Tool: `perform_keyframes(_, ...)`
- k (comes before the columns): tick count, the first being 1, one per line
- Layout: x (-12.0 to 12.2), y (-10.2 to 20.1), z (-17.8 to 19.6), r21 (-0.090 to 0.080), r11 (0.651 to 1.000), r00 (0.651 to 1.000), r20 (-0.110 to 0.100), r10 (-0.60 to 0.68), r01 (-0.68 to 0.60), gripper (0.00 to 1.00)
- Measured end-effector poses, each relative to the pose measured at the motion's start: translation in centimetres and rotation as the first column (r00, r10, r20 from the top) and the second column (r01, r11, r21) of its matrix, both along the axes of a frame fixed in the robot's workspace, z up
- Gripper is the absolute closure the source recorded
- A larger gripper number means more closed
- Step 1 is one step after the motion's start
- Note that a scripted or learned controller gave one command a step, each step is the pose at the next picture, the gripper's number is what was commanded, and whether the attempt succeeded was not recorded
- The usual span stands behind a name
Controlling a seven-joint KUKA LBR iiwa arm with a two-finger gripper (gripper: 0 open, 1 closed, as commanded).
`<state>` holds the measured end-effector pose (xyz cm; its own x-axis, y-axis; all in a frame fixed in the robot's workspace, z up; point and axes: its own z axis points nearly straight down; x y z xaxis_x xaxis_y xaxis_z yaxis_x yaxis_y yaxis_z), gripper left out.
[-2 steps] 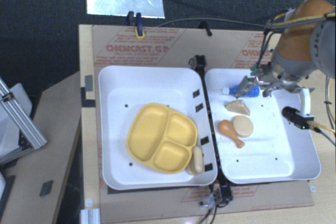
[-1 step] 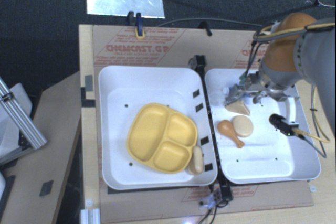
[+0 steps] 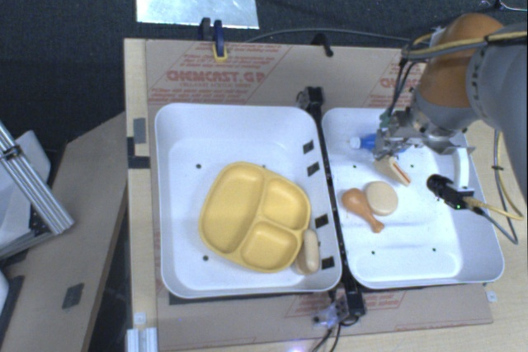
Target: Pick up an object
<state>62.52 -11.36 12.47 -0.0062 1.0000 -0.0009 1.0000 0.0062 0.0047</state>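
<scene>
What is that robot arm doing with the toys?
The arm reaches in from the right, and its gripper is low over the far part of the right bin. It sits just above a little hot dog, beside something blue. A drumstick and a round bun lie nearer the middle. Nothing looks picked up yet. The left bin holds a yellow tray with a small roll beside it.

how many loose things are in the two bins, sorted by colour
Yellow: 1, the yellow plastic divided tray in the left bin.
Tan or beige: 4, the beige oblong piece beside the tray, the tan drumstick-shaped toy, the round beige disc and the hot-dog-shaped toy.
Blue and white: 1, the small blue-and-white item.
Total: 6
</scene>
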Motion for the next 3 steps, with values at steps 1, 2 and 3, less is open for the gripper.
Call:
perform_keyframes(1, -0.4, 0.5, 6.1, 0.0, 1.0, 1.0, 0.001, -0.002, 0.002, 1.0)
perform_keyframes(2, -0.1, 1.5, 11.3, 0.0, 1.0, 1.0, 0.003, 0.0, 0.0, 1.0)
perform_keyframes(3, 0.0, 1.5, 15.9, 0.0, 1.0, 1.0, 0.001, -0.001, 0.001, 1.0)
